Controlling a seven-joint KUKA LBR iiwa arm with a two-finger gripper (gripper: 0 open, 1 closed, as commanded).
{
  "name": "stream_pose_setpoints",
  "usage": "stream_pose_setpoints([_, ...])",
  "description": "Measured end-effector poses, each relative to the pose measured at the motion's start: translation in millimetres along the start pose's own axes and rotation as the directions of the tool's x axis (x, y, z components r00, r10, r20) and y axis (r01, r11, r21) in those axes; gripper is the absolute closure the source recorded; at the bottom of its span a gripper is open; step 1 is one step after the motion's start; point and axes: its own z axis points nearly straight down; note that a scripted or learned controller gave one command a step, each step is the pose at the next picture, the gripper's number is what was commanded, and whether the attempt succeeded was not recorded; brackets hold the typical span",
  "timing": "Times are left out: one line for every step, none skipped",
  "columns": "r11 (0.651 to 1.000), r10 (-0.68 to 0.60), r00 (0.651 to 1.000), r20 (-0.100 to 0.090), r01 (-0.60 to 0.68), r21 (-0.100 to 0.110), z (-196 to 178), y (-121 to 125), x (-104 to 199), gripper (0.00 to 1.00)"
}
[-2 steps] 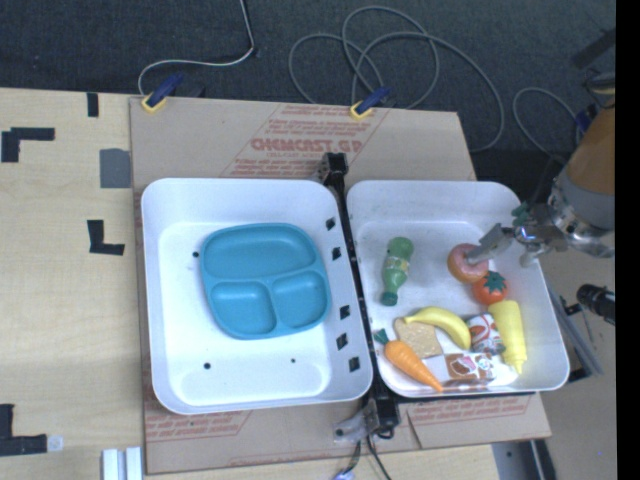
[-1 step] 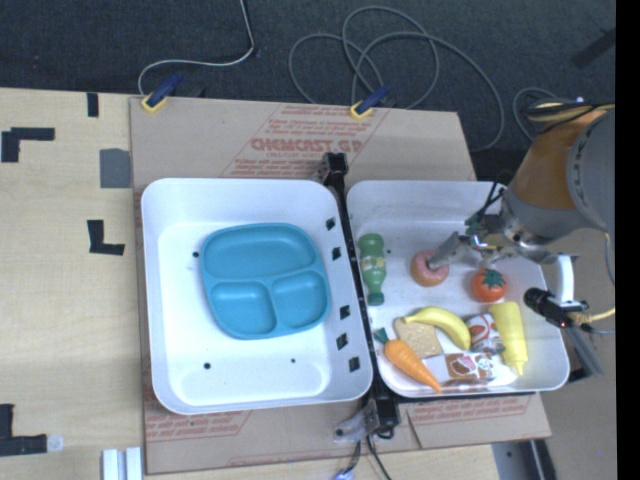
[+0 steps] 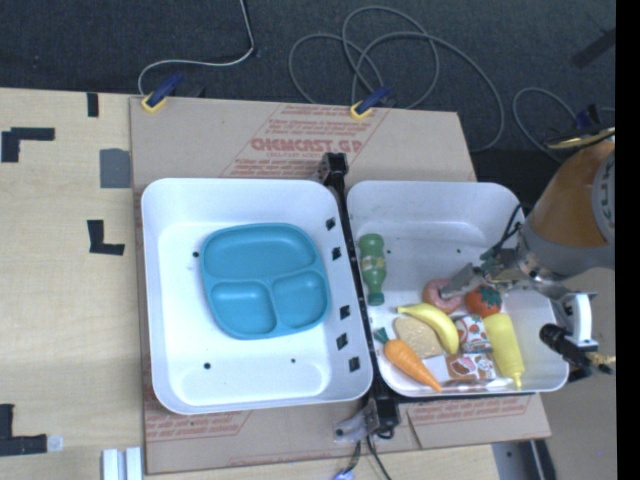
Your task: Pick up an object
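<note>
Curved yellow banana [image 3: 434, 324] on bread slice [image 3: 418, 336]

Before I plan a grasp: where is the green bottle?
The green bottle lies in the right bin, against its left wall by the divider, just above the banana and carrot.

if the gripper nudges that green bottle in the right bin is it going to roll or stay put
The green bottle lies on its side against the bin's left wall, so a sideways nudge would probably roll it. It looks like smooth toy plastic, likely light and somewhat slippery.
</note>
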Motion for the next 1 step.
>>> stream_pose_setpoints([1.000, 0.001, 1.000, 0.001, -0.001, -0.002, -0.4, -52.6, 5.2, 0.00])
